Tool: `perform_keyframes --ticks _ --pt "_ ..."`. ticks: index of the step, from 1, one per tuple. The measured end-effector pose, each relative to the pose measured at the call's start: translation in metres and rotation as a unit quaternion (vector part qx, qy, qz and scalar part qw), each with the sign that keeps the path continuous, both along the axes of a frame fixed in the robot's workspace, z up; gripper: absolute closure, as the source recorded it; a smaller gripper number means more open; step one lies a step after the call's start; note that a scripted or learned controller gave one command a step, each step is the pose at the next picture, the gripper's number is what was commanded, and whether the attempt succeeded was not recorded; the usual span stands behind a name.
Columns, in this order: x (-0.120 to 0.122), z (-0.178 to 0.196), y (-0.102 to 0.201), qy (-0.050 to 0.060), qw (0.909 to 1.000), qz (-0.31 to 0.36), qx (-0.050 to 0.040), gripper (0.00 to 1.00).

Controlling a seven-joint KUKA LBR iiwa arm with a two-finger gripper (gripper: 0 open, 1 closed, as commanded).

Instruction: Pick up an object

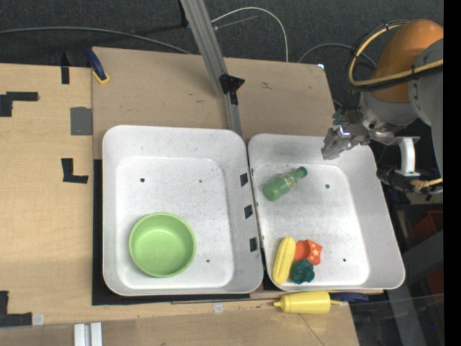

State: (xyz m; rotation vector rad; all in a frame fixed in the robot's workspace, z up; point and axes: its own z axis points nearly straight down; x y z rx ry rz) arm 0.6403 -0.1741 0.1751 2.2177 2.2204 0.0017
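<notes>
1. Hovering over the far right corner of the right bin (374, 215), the gripper (337, 144) hangs at the end of the grey arm (403, 71) with nothing between its parts that I can make out; whether it is apart or together I cannot tell, since it shows as a small grey shape seen from above.

2. Nothing is picked up yet. The step in hand looks like the approach: the gripper sits near the bin's back rim, apart from every object.

3. Candidates in the right bin:
   - a green bottle (282, 184) lying on its side near the middle-left, cap toward the gripper — the nearest thing to it;
   - a yellow banana-like piece (283, 259), a small orange-red toy (310, 250) and a dark green lump (302, 271), clustered together at the front-left corner.

4. The left bin (115, 193) holds a green bowl (163, 244) at its front, well apart from the gripper.

5. A yellow bottle (305, 303) lies on the counter (43, 193) just outside the right bin's front rim.

6. The next move, as I judge it, calls for travel toward the left and front, then a descent over one object. The green bottle seems the easiest choice, as it lies alone, though being round it may roll if caught off-centre. The front cluster is crowded, so a grasp there risks nudging neighbours.
</notes>
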Motion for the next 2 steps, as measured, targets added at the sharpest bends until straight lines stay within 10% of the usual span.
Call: perform_keyframes --ticks 2 --pt "-0.008 0.043 0.056 0.003 1.0 0.002 0.0014 1.0"
